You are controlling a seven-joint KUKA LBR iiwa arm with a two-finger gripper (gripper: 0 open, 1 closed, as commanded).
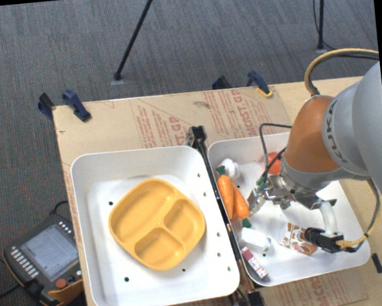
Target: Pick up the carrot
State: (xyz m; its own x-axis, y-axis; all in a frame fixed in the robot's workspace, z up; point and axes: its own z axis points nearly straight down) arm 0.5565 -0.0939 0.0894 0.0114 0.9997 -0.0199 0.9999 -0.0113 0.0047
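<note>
Resting on grey carpet: bench (pixel 140 117) | bins | fingers (pixel 258 199) state unclear beside carrot (pixel 231 195)

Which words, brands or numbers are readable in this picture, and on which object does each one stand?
"KUKA", white letters running vertically on the grey arm.
Red printing on the cardboard sheet under the bins: upside down, too blurred to read.
Small packet in the right bin: print too small.
Teach pendant screen: unreadable.

You look down from one fixed camera set high above the worktop (pixel 140 120), tilted at a slant. Both white bins (pixel 87 194) fit in frame, carpeted floor (pixel 44 49) beyond; the arm (pixel 352 139) enters from your right.
</note>
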